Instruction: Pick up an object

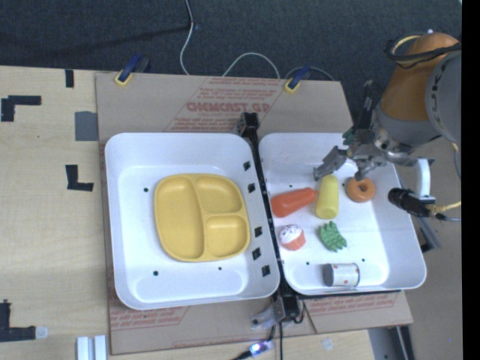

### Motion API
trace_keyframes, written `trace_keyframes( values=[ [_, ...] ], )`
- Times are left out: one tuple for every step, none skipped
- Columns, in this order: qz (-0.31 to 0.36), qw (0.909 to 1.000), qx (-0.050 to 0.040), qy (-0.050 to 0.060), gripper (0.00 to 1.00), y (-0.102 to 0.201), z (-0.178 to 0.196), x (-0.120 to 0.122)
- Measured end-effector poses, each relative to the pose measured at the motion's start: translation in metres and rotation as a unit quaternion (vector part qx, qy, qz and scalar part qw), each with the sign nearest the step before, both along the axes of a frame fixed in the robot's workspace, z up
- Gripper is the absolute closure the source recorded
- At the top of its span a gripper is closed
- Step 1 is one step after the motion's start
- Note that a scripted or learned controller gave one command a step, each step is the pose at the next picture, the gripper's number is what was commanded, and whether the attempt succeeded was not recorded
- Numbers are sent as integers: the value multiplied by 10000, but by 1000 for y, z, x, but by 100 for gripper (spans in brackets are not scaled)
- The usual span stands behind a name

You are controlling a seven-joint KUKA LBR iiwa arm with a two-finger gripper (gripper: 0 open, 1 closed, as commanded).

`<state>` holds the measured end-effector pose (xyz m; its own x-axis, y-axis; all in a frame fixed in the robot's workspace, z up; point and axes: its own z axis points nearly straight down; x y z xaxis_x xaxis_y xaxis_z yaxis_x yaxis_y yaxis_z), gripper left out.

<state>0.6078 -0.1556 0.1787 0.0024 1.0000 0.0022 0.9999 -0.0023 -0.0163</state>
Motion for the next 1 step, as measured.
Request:
trace_keyframes(
  values=[
    [18,10000,-11,-72,0,0,9,3]
  ],
)
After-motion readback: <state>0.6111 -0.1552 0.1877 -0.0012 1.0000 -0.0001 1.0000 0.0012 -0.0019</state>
